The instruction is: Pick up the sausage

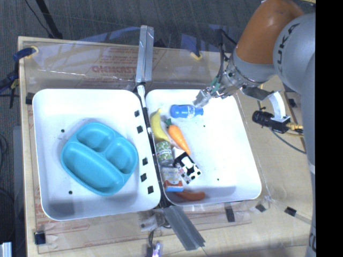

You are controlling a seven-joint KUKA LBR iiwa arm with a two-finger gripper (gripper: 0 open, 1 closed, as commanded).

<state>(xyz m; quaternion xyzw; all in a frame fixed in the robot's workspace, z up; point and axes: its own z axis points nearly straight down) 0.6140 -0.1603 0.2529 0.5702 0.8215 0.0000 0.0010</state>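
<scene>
The right bin is the place to start, because all the small things sit in it. The sausage lies at the bin's near edge, flat on its side, reddish brown and long. It is close to the wall that splits the two bins. Just behind it, deeper in the bin, is a small packet and a black and white toy. Further back along the same wall lie a little bottle, a carrot and a banana. A blue bottle lies at the far end of the bin.

The gripper is at that far end too, right next to the blue bottle. It is well apart from the sausage. I cannot tell if the claw is wide or narrow, because it looks small and blurry here. Nothing can be seen in it.

The left bin holds a blue tray with three parts.

So the pick looks like it has not begun yet. The arm is still at the reaching step. Next it probably needs to move across the bin to the near edge and come down over the sausage. The claw should be turned so it closes across the thin way of the sausage. It is a tight spot, since the bin's edge and the packet are very near.
</scene>
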